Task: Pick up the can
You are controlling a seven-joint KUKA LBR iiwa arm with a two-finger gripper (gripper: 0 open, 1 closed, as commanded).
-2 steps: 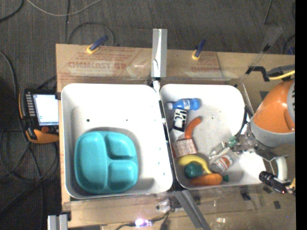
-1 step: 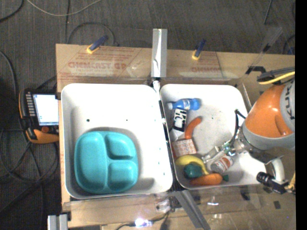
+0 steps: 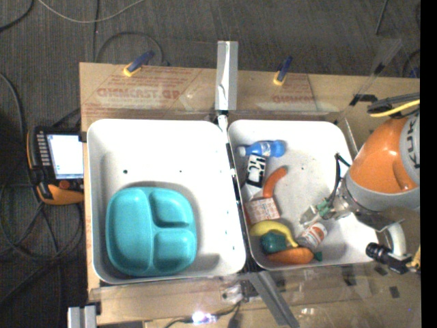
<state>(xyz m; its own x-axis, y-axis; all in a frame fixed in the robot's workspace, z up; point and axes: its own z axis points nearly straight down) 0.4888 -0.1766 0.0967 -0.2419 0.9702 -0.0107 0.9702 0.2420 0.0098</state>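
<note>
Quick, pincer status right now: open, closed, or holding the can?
Pincer: cannot be told from this view. It sits low in the right bin, beside the can.

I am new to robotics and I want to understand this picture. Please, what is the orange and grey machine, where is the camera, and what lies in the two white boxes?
The machine is a robot arm, reaching in from the right. One camera looks down from above, at a slant. The left bin holds a turquoise divided tray. The right bin holds a blue bottle, a black and white packet, an orange toy carrot, a can, a yellow banana and more toy food. The pincer hangs low over a small red and white container; I cannot tell whether it holds anything.
</note>
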